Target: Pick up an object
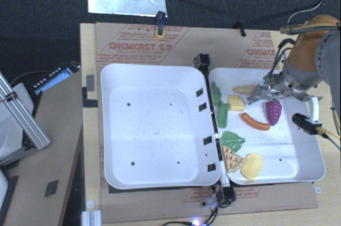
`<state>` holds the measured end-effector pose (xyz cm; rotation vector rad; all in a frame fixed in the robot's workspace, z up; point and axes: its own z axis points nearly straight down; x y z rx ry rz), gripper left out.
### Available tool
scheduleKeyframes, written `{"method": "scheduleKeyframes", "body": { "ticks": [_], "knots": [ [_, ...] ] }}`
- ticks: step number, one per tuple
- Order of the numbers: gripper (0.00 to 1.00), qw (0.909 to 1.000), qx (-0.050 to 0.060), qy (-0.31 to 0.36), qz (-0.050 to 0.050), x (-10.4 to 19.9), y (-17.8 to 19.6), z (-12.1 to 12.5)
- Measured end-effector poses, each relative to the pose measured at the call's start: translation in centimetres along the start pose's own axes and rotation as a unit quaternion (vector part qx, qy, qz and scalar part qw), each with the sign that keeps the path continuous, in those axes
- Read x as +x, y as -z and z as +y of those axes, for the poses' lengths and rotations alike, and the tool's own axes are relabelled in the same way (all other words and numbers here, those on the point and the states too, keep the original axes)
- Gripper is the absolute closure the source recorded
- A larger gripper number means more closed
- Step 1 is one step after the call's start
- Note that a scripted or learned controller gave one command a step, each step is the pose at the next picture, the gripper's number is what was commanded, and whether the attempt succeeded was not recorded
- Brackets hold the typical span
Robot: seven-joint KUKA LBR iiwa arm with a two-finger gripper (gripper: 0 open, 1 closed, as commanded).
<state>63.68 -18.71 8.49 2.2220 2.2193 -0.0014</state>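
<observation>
Both shallow white plastic bins, left (154, 129) and right (298, 158), look smooth with a soft sheen. They sit on a matt brown cardboard sheet (144, 43) printed in red, laid over the pale wood-look counter (58, 145). The purple grape bunch (274, 111) and orange-red sausage (256, 122) look like glossy moulded plastic. The metal hand (262, 93) is dull grey.

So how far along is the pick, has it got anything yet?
Nothing looks lifted yet: the toy foods all lie in the right bin. In hand: the gripper is down over that bin, near the corn and cheese. Left: grasp an object and raise it.
</observation>
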Motion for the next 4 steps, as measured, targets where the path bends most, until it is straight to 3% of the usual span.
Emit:
{"method": "scheduleKeyframes", "body": {
  "ticks": [1, 2, 3, 4],
  "knots": [
    [0.0, 1.0, 0.0, 0.0, 0.0, -2.1, 0.0, -2.8],
    [1.0, 1.0, -0.002, 0.002, 0.0, -2.0, 1.1, -2.6],
    [1.0, 1.0, -0.004, 0.006, 0.001, 5.8, 8.6, -1.8],
    [1.0, 1.0, -0.004, 0.008, 0.003, 17.2, 13.5, -1.5]
  ]
}}
